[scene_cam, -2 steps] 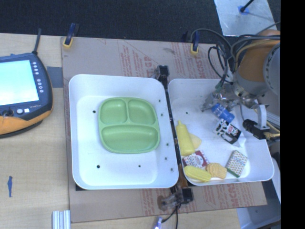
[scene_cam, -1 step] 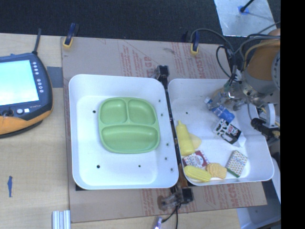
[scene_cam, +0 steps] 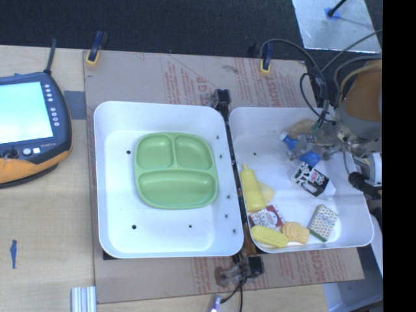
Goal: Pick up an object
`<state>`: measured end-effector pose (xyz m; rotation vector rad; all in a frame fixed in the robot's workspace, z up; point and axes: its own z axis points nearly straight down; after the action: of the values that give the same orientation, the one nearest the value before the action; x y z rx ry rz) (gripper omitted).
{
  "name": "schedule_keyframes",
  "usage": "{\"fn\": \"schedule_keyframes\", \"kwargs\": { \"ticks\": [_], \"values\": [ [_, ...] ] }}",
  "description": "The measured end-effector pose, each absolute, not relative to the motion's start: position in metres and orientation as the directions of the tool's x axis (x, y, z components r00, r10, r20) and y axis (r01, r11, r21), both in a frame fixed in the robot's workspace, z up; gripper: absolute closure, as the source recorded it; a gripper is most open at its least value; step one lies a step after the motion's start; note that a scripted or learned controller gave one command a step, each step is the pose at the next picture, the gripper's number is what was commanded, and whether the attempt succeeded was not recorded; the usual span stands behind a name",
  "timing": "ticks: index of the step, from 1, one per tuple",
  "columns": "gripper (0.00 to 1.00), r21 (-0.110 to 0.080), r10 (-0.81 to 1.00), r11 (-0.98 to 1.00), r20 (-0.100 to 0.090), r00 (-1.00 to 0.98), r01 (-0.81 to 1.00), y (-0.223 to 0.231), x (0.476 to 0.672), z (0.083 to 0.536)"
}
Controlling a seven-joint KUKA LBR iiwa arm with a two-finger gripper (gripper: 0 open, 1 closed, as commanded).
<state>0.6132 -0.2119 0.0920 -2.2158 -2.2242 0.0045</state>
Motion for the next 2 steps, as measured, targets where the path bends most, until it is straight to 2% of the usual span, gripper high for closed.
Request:
{"fn": "schedule_keyframes", "kwargs": {
  "ticks": [1,2],
  "values": [
    [0.00,-0.003,1.000,0.003,0.001,-0.003,1.000,-0.212,0.656,0.092],
    [0.00,-0.004,1.000,0.006,0.000,-0.006,1.000,-0.172,0.656,0.092]
  ]
}}
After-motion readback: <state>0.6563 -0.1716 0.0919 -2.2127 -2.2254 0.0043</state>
